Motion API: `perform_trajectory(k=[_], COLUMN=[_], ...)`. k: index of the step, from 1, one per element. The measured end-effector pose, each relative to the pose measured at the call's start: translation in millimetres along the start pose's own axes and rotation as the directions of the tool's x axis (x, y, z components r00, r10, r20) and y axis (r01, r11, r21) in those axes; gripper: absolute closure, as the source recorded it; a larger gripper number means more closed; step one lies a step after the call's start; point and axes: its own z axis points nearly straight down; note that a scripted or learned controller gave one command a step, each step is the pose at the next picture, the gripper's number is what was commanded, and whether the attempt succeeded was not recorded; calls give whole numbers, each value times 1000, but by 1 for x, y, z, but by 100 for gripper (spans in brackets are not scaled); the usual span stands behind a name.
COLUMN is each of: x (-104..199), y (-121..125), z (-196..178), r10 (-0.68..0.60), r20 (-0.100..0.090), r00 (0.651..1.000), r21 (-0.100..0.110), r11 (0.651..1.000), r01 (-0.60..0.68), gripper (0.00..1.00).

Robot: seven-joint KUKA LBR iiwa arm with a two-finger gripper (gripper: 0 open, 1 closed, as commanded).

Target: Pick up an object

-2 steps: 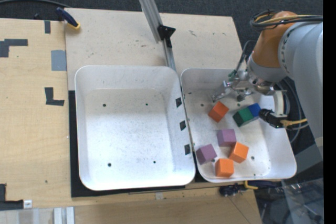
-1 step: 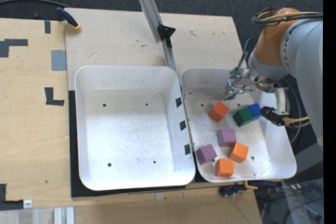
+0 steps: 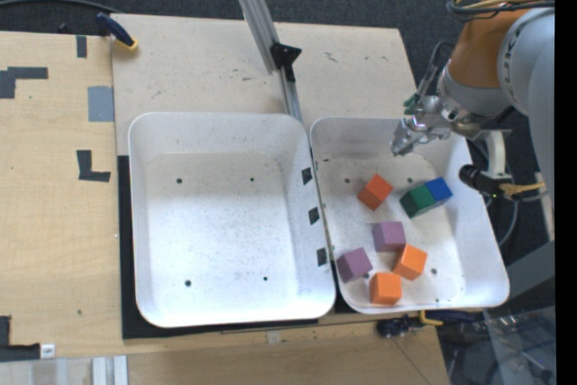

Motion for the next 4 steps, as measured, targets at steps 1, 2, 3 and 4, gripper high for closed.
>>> perform_trajectory(k=[1,2,3,4], x=[-7,-11,37,92], y=[-1,-1,6,2], z=[-47,-110,-114,-113], r10=[1,1,-3,-4], r20=[1,2,-1,-2], r00=[1000,1000,1000,1000], r21=[0,-2,4,6], r11=[1000,1000,1000,1000], r01=[-1,-1,3,4], gripper=[100,100,100,100])
